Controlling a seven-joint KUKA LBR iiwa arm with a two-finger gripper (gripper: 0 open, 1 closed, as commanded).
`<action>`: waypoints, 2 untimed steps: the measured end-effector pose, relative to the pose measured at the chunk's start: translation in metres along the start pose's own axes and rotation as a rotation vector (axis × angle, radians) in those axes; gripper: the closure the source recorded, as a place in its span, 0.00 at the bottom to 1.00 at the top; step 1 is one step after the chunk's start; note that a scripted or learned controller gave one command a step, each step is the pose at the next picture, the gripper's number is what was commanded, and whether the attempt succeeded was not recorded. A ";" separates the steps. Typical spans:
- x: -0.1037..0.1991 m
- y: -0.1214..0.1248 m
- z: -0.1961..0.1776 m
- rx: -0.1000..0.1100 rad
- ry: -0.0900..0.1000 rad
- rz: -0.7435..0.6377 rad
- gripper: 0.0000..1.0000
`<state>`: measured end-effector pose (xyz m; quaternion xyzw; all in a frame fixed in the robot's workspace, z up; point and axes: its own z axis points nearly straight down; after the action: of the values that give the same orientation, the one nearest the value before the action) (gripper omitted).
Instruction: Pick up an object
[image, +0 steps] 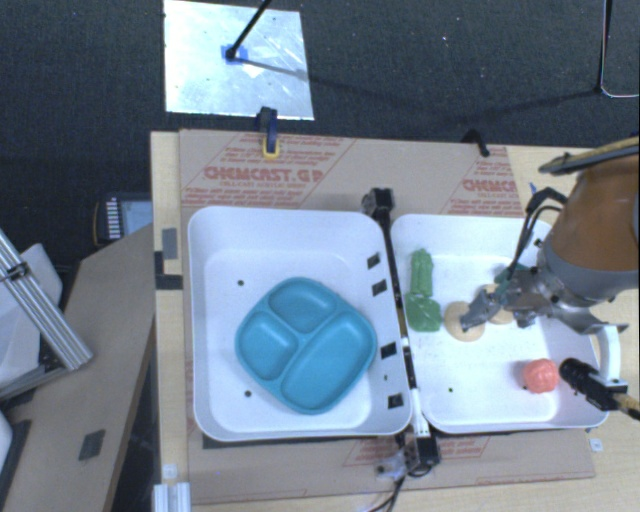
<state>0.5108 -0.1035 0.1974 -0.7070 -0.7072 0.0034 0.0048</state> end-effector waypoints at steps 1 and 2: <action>0.000 0.003 -0.006 -0.012 -0.002 -0.003 0.00; -0.006 0.004 0.055 -0.008 -0.001 0.000 0.00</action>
<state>0.5139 -0.1098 0.1427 -0.7069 -0.7074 0.0009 0.0014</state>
